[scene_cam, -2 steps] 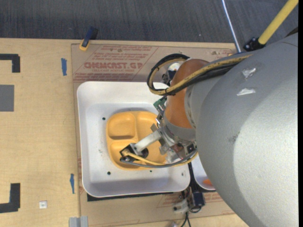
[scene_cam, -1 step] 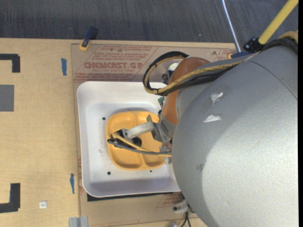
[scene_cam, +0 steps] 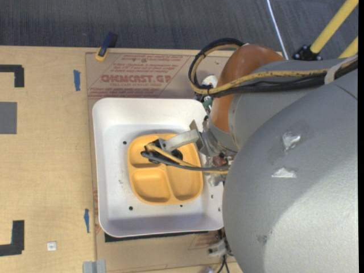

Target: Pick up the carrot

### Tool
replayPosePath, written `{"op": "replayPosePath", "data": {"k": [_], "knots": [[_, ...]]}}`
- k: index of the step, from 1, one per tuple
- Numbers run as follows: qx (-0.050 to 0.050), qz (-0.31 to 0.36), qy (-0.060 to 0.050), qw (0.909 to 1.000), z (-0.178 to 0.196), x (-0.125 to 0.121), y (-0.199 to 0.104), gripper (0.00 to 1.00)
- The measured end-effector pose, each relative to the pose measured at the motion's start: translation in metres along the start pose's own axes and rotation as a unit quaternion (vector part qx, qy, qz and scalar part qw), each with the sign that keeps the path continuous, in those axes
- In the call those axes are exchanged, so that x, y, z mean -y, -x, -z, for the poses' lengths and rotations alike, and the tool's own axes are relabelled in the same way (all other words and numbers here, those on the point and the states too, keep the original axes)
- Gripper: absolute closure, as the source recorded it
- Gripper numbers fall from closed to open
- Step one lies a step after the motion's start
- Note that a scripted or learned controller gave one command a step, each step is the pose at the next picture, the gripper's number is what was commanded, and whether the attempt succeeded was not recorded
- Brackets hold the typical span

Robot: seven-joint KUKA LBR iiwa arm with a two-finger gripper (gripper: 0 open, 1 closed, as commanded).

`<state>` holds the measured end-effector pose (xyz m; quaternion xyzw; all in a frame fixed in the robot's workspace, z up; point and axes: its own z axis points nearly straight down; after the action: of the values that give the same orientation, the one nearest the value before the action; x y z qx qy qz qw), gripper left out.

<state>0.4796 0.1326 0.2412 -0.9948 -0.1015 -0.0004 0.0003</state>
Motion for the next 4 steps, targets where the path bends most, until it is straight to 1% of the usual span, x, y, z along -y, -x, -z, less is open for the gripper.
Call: {"op": "replayPosePath", "data": {"k": [1, 2, 3, 4], "knots": [[0.000, -0.001, 0.000, 1.0000, 0.005, 0.042, -0.009, 1.00], [0.000, -0.002, 0.001, 1.0000, 0.025, 0.013, -0.003, 1.00], [0.000, -0.002, 0.000, 1.0000, 0.002, 0.075, -0.016, 1.00], [0.003, -0.002, 0.000, 1.0000, -0.092, -0.002, -0.043, 1.00]]}}
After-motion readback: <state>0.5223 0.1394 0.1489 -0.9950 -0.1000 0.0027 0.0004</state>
